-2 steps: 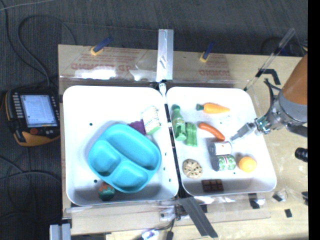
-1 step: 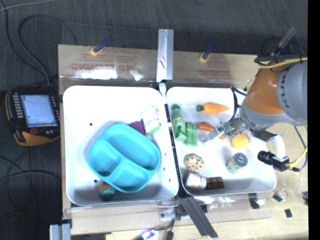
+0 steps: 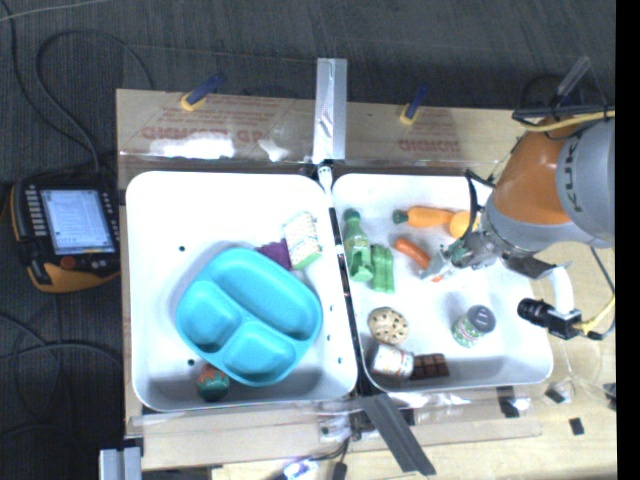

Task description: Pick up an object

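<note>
the arm (image 3: 555, 183) reached in from the right over the right bin (image 3: 505, 368), and the gripper (image 3: 458, 252) sat low near the bin's upper middle, just beside the small orange carrot piece (image 3: 411, 251) and below the larger carrot (image 3: 432, 217). whether it was spread or closed could not be told, and nothing showed clearly in its grasp, so no object counted as picked

the nearest candidates were those two carrots; the green bottle (image 3: 353, 230) and the green block (image 3: 380, 266) lay further left against the divider, while the cookie (image 3: 387, 323), the can (image 3: 471, 325), the small jar (image 3: 391, 362) and the chocolate bar (image 3: 431, 367) sat toward the bin's near side. the left bin (image 3: 150, 268) held a blue divided tray (image 3: 250, 313) and a few small items, well apart from the tool

to do this step well, the grasp probably needed to centre on one item alone, the small carrot piece being closest, and straddle its narrow width rather than its length. the risk was nudging it into the larger carrot or catching both, so a straight descent and a clean lift looked wisest
</note>
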`<action>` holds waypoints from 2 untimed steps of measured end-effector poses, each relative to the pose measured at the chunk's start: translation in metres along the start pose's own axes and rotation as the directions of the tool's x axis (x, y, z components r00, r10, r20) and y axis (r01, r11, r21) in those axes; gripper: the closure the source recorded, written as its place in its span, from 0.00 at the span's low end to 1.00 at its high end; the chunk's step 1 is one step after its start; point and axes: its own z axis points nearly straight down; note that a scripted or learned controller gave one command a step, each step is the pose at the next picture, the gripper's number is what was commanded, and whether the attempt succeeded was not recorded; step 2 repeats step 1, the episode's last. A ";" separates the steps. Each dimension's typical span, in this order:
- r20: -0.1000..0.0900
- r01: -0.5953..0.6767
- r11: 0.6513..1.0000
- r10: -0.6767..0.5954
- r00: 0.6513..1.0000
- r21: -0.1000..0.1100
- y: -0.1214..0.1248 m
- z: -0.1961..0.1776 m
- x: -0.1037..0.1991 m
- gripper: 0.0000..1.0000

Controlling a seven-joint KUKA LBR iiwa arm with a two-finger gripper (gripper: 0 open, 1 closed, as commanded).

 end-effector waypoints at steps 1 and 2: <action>-0.005 -0.027 1.000 0.027 1.000 0.015 0.004 -0.112 0.061 1.00; -0.005 -0.027 1.000 0.027 1.000 0.015 0.004 -0.112 0.061 1.00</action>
